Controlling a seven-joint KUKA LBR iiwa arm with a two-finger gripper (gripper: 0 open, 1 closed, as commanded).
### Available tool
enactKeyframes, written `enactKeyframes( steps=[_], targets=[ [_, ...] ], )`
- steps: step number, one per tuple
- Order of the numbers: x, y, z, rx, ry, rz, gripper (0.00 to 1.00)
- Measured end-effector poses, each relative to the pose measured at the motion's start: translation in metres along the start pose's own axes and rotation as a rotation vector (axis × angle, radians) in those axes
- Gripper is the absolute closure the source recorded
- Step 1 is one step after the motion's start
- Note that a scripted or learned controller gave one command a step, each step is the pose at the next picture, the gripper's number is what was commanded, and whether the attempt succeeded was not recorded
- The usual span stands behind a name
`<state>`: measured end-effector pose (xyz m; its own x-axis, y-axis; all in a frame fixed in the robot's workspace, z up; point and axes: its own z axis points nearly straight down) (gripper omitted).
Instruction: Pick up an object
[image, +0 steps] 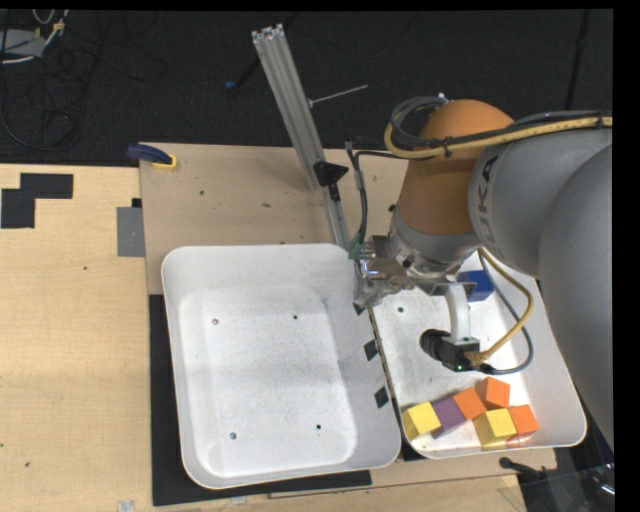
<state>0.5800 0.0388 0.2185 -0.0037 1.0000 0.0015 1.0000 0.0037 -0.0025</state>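
Camera view: right bin (560, 432) (near corner) with coloured blocks (478, 412).

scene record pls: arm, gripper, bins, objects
arm: grey KUKA arm with orange band, over the right bin
gripper: gripper near the right bin's left edge, nothing seen in it
bins: left bin; right bin
objects: yellow blocks, orange blocks, purple block, clustered at the right bin's near end; blue object by the arm

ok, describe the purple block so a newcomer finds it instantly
Start at the right bin and go to its near end, where small blocks cluster. The purple block lies between the yellow block at the cluster's left and an orange block; it is the sole purple piece.
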Motion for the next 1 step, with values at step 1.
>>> enactKeyframes(
  steps=[1],
  targets=[
    [0.0514,0.0197,-0.0133,-0.002,0.000,0.000,1.00]
  ],
)
